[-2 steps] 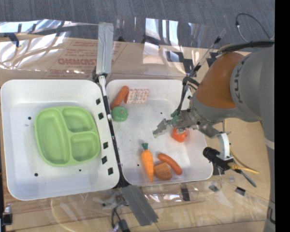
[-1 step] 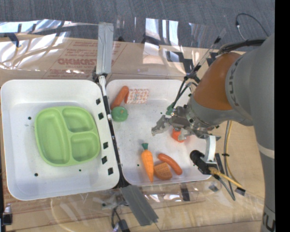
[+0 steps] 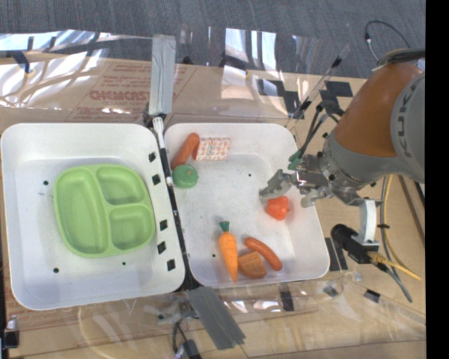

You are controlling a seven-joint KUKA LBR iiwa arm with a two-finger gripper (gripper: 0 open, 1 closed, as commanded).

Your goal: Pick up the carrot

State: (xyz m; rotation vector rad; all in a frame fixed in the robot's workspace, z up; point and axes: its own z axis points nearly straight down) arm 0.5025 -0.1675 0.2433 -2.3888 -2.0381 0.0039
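Observation:
The carrot (image 3: pixel 228 253), orange with a green top, lies in the right bin (image 3: pixel 239 170) near its front wall, with the green end pointing away from the front. My gripper (image 3: pixel 292 194) hangs over the right side of that bin, up and to the right of the carrot and well apart from it. Its fingers stand open with nothing held between them. A small red-orange pepper-like piece (image 3: pixel 278 208) sits just under the gripper.
A red sausage (image 3: pixel 263 252) and a brown chunk (image 3: pixel 251 265) lie right beside the carrot. At the bin's back left are an orange sausage (image 3: pixel 185 149), a green round piece (image 3: pixel 185 175) and a white packet (image 3: pixel 212 149). The left bin (image 3: pixel 22 200) holds a green divided plate (image 3: pixel 105 209).

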